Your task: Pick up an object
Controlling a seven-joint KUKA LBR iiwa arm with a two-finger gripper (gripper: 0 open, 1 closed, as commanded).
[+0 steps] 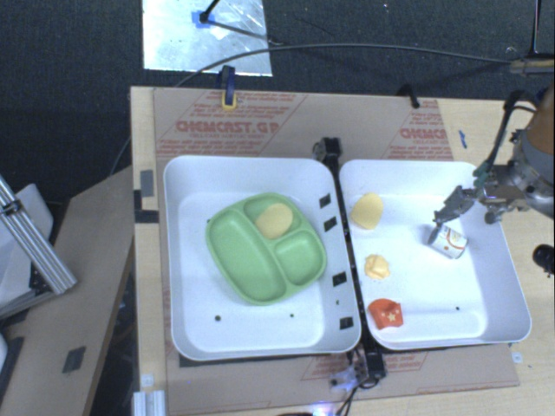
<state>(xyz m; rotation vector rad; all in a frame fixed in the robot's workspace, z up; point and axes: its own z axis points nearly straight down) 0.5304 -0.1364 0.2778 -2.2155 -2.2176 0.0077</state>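
Sitting in the left bin (186, 232) is a green tray (260, 254) with three compartments, and a pale yellow lump (275, 221) is resting in its upper compartment. Both white bins are lying side by side on a brown board (260, 120) that is covering the tabletop (95, 232). Moving right, the right bin (494, 302) is holding four small things, well apart from each other: a yellow piece (368, 211) near the top left, a smaller yellow piece (376, 267) below it, a red piece (386, 313) near the bottom edge, and a small white can (448, 241) lying tilted at the right.

The claw (451, 211) is hovering just above the can, reaching in from the right; whether it is wide or narrow, I cannot tell, and nothing is showing between its tips.

Judging by looks, the can is probably light, stiff and smooth, so it is likely to roll or slip; taking it across its round body, near the middle, is looking safest. The bin floor is appearing flat and slick, with low walls. Room around the can is looking generous, though the right wall is lying near.
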